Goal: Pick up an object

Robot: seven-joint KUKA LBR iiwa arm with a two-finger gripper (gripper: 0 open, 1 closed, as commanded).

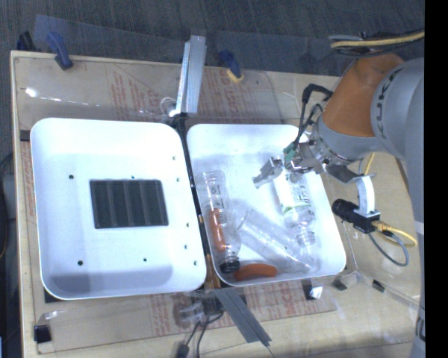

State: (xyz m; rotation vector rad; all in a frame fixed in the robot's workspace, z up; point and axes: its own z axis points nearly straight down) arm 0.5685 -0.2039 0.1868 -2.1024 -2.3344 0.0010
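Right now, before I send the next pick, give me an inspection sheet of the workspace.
Surface: wooden bench with two white bins, left bin and right bin.
Job's things: clear bottles and a labelled bottle piled in the right bin, an orange item at its near edge.
Clutter: dark ribbed pad in the left bin.
Grippers: tool low over the right bin's far side, above the labelled bottle; finger state unclear.
Cables: yellow cable on the bench right of the bins.
Surroundings: blue clamps on the far edge, dark carpet.
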